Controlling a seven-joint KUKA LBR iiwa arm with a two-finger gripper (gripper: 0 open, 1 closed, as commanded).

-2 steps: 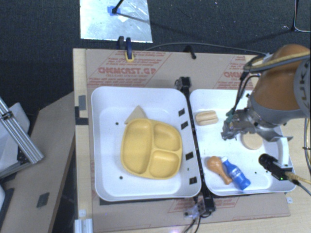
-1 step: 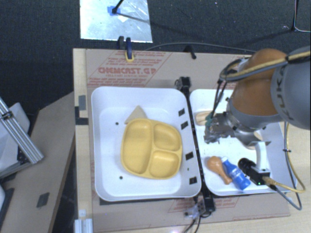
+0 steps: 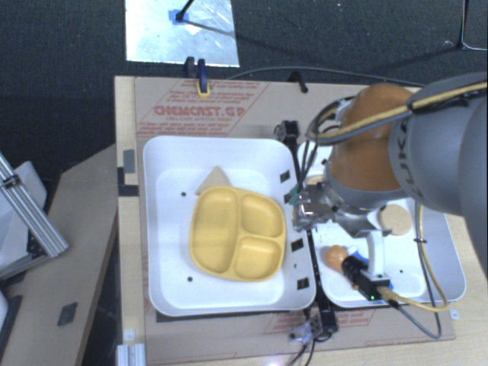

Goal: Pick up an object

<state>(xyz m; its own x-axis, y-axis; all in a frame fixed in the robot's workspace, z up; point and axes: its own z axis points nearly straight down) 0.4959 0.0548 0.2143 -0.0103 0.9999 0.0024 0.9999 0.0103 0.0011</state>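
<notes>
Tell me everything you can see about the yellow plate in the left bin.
The yellow plate looks like matte plastic, rounded, with three shallow compartments split by raised ridges: one long section on its left and two smaller ones on its right. It lies flat and upright on the floor of the left bin, near its right wall. A tan triangular piece sits at its upper edge.

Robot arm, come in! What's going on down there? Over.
Pincer low at the divider between bins, grip unclear. Yellow divided plate untouched in left bin. Orange object in right bin; arm overhangs it.
</notes>
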